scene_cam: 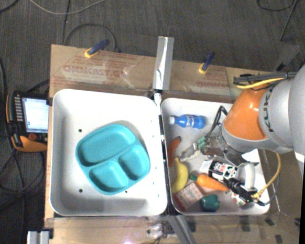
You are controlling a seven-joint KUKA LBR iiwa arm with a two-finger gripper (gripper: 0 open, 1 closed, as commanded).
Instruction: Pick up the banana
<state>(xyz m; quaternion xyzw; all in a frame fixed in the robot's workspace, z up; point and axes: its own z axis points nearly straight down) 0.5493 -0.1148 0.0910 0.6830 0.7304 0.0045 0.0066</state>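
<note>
The banana [180, 174] lies in the right bin [264, 209], near its left wall, curved and pointing toward the front edge. Just above the banana's top end hangs the gripper [195, 150]; whether it is spread or closed cannot be told. Right of the banana lie a carrot [211, 182] and a dark green object [209, 203]. A water bottle [188, 121] rests well behind the banana.
</note>
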